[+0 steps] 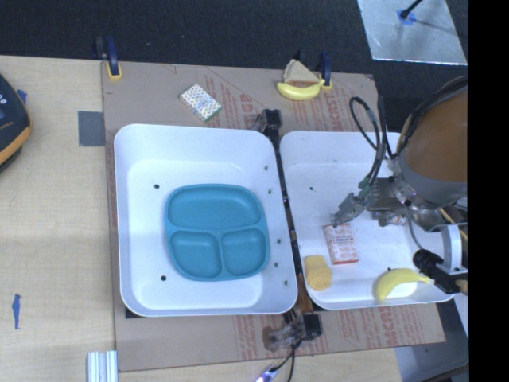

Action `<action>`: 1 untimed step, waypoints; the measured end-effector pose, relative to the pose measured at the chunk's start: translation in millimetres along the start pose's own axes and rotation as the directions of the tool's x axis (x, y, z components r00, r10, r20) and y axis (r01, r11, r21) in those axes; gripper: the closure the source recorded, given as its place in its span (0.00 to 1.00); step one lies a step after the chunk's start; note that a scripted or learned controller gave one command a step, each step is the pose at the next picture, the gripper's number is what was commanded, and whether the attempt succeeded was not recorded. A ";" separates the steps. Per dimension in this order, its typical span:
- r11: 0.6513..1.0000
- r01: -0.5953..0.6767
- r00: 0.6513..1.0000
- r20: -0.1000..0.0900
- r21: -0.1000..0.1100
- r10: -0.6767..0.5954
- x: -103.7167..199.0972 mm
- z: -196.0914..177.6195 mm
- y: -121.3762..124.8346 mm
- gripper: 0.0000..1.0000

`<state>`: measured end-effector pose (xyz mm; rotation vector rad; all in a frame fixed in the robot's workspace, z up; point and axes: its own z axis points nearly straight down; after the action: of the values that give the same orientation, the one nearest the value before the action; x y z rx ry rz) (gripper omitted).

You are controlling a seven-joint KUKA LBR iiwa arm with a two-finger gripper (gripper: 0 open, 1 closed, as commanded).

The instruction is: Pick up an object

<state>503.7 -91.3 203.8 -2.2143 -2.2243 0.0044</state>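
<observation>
The right bin (pixel 318 153) holds a small red-and-white packet (pixel 341 243), a yellow sponge-like block (pixel 318 272) near its front left corner, and a yellow banana-shaped toy (pixel 400 283) at the front right. My gripper (pixel 347 211) reaches in from the right and hangs just above the packet's far end, its dark fingers pointing down-left. I see nothing held between them. The left bin (pixel 135 165) carries a blue divided plate (pixel 216 231).
Behind the bins, on the brown board, lie a patterned small pack (pixel 200 101) and a yellow banana toy with a sandwich piece (pixel 300 83). A black cable (pixel 366 126) loops over the right bin's back. A yellow-black device (pixel 12 122) sits at far left.
</observation>
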 end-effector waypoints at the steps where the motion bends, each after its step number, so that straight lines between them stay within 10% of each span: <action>1: 1.000 0.001 1.000 0.001 0.001 -0.001 -5.0 112.7 23.0 0.00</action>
<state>526.3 -96.2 91.0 -2.2136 -2.2249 0.0059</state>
